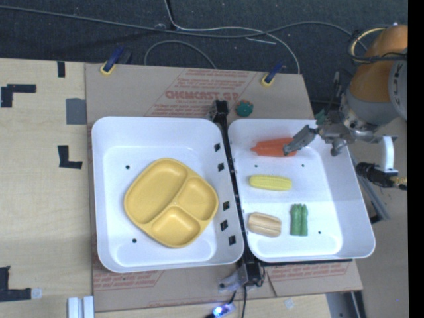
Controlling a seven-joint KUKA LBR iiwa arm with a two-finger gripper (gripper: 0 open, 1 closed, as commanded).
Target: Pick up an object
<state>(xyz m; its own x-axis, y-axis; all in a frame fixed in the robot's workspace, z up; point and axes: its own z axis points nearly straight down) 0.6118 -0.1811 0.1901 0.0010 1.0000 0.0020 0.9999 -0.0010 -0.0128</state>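
The right bin (344,204) holds an orange carrot (270,148) at the back, a yellow corn cob (269,183) in the middle, a tan bread roll (264,224) at the front left and a green vegetable bundle (299,219) at the front. My gripper (317,144) hangs over the bin's back right part, open, with its fingers spread wide. Its left finger (298,141) overlaps the carrot's right end. Between the fingers I see only white bin floor.
A yellow divided plate (171,202) lies in the left bin (106,177). A small teal object (245,108) sits on the cardboard behind the bins. Cables run across the dark floor at the back. The arm's wrist (374,105) stands beyond the right bin's right rim.
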